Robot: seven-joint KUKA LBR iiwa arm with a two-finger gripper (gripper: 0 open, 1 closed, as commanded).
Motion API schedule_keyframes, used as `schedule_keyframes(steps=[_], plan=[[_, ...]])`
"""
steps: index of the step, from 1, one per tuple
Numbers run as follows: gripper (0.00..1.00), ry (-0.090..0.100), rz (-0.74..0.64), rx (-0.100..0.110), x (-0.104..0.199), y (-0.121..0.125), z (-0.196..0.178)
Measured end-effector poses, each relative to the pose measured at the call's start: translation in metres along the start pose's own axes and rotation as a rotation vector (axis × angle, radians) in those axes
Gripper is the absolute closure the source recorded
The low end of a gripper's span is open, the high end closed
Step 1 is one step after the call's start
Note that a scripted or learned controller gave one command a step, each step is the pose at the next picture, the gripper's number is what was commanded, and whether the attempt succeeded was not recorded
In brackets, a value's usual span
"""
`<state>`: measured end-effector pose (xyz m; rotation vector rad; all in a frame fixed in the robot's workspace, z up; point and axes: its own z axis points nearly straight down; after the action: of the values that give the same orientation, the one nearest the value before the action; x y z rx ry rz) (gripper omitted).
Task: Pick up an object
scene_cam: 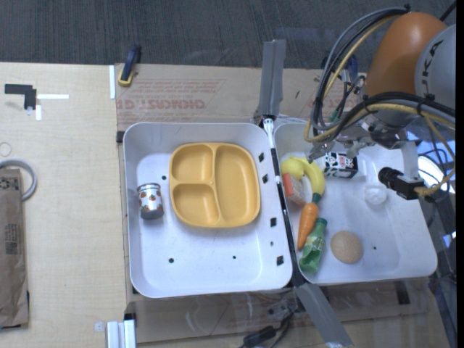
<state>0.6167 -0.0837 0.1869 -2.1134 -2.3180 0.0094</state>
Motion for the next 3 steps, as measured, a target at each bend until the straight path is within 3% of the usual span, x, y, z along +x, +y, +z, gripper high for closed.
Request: schedule_keyframes(steps=[1, 2, 3], plan=[[0.0, 0.001, -0.3, -0.001, -0.055, -0.066, 0.024], [0.0, -0.001, -0.687, -0.005, -0.022, -0.012, 0.043], [0.0, -0.019, -0.731, -0.027, -0.024, 0.0, 0.074]])
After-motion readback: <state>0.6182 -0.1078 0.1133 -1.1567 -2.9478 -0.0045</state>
